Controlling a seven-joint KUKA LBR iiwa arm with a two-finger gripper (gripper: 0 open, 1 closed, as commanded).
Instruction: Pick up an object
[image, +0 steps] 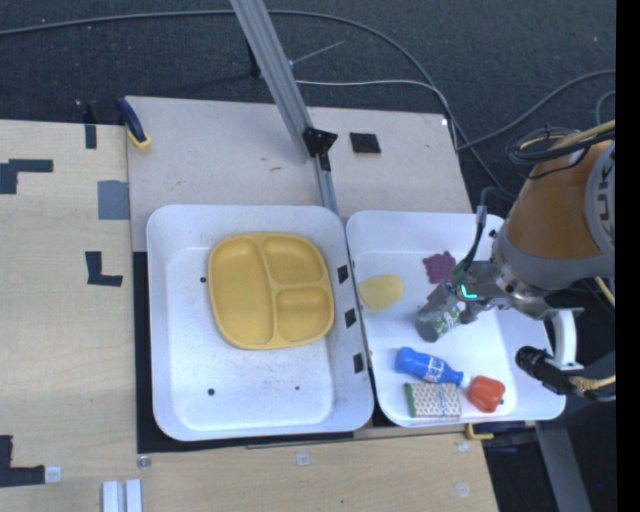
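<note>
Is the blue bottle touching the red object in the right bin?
Apart. The camera view shows the blue bottle ending at its white cap, with a strip of white bin floor between that cap and the red object.

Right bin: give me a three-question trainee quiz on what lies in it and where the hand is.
1. True or false: the yellow divided plate lies in the right bin.
2. Which item lies nearest the hand? A) purple piece B) blue bottle C) red object
3. Fill in: the patterned packet lies right next to the ____ object, near the bin's front edge.

Key
1. False: it lies in the left bin.
2. B, though the purple piece is only a little farther.
3. red
</note>
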